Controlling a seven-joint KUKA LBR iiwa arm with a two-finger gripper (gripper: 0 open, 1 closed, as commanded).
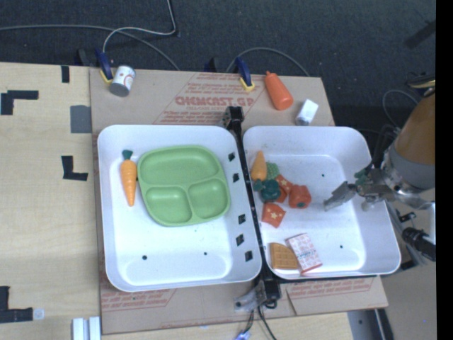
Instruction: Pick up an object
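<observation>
Over the right bin (354, 144), the end effector (338, 197) hangs low with nothing between its fingers, their spread impossible to tell, while the toy pile (277, 188) lies just left: best to single out the outlying orange piece (300, 196) and descend squarely.

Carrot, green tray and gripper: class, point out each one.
Carrot (128, 181), camera view, mid orange body.
Green tray (177, 167), camera view, large upper compartment.
Gripper (338, 197), camera view, between its fingers.

Two white bins (113, 190), one green tray (185, 184), one toy carrot (128, 178), two blue clamps (105, 66).
</observation>
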